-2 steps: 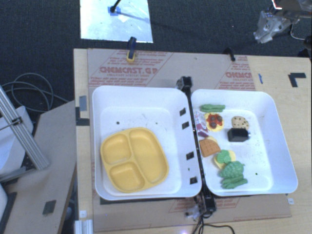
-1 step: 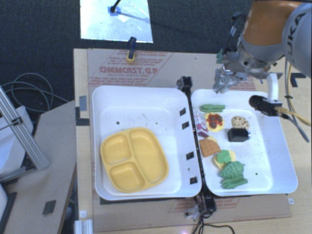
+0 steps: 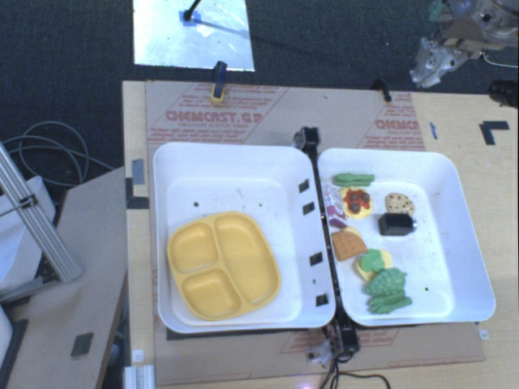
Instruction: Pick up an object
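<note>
Within the right bin [image 3: 462, 217] you see small toy foods clustered: a cookie [image 3: 399, 203], a black block [image 3: 396, 224], green vegetables [image 3: 386, 288]. Left bin [image 3: 235, 168] holds a yellow divided tray [image 3: 222, 263]. Top right, well apart from them, hangs the gripper [image 3: 430, 65]; its state you cannot tell.

I see one fixed overhead view, slanted. Both white bins [image 3: 243, 164] fill centre frame. Arm [image 3: 478, 6] enters upper right.

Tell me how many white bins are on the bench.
2. The left bin holds a yellow divided tray; the right bin holds small toy food pieces. None seem hidden.
</note>
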Robot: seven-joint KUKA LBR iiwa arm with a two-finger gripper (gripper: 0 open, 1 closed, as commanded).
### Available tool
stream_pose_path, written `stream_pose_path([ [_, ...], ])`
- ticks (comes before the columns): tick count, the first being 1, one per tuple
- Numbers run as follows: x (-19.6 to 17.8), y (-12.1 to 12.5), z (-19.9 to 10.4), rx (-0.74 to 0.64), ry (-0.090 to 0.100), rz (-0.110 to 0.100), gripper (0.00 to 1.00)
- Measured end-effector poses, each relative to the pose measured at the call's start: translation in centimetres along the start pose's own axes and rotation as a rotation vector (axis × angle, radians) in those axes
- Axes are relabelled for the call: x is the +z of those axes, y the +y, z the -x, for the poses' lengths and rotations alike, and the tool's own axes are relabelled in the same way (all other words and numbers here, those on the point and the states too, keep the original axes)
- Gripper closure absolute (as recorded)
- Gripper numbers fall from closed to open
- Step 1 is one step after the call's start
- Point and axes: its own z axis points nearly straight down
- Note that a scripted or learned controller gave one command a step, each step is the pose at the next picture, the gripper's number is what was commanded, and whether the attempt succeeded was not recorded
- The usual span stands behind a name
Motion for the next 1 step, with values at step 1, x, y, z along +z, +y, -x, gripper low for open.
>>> stream_pose_path([
  [1, -11.86, -5.74, 7.91, 0.006, -0.003, -0.001, 1.00],
])
